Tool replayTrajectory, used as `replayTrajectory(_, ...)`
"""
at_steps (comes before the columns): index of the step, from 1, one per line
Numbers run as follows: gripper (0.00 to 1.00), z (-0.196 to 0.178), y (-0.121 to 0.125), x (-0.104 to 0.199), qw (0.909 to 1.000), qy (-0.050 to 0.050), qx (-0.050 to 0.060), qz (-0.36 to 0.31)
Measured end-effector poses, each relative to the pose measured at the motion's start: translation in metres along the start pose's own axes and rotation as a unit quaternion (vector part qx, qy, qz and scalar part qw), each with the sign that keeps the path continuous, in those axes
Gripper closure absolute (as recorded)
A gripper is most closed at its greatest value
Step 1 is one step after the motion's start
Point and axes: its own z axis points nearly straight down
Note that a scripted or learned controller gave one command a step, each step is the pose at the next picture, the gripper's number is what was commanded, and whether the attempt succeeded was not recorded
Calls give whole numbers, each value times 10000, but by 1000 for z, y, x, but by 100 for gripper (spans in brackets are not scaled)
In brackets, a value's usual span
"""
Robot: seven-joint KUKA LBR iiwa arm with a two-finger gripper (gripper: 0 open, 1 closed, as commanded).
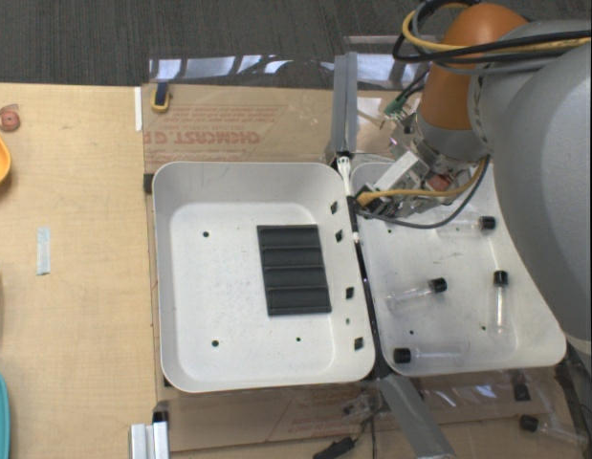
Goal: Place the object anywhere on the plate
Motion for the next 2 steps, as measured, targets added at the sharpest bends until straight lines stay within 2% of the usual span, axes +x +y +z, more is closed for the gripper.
replayTrajectory(1,100,12,-60,7,9996,-2,-2,299)
replayTrajectory(2,100,35,-169,22,9996,1,-7,285)
